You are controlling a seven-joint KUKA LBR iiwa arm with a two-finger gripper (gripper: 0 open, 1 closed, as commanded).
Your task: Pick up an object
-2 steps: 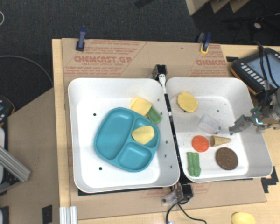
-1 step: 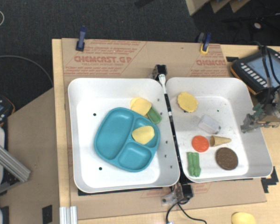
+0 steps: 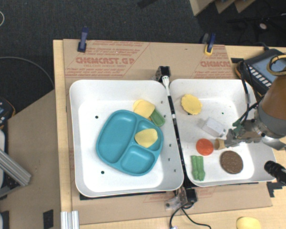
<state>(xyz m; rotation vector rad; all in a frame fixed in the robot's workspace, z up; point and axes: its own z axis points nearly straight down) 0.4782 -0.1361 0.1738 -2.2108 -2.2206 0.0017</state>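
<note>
Nothing is lifted yet: my gripper (image 3: 222,143) hangs low in the right-hand white bin (image 3: 238,87), between the red round object (image 3: 205,147) and the brown disc (image 3: 231,161); its grip state I cannot tell.

Glossy plastic tray (image 3: 115,142), smooth white bins (image 3: 81,128)

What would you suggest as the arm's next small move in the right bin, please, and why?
Probably a short descent. The gripper hangs between the red piece and the brown disc, with the clear block just behind it, and nothing shows between its fingers. Going for the red piece looks most sensible, since it lies closest to the tips.
</note>
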